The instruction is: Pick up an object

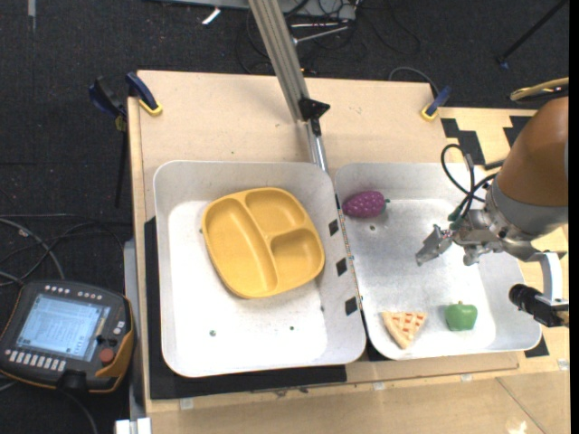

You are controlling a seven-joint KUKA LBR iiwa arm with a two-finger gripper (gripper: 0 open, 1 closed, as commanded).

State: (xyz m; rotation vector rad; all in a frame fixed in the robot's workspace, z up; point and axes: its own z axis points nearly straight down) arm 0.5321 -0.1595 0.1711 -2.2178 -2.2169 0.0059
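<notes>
The right bin (398, 269) holds three toy foods: a purple bunch of grapes (364, 204) at its far left, a pizza slice (403, 326) near the front, and a green pepper (461, 316) to the right of the slice. My gripper (450, 244) hangs over the bin's middle right, with its fingers spread apart and nothing between them. It is well right of the grapes and above the pepper in the view.
A yellow divided plate (263, 240) lies in the left bin (194, 333). A slanted metal pole (282, 48) crosses the back of the bench. A teach pendant (63, 333) sits on the floor at the left. Cables hang by the wrist.
</notes>
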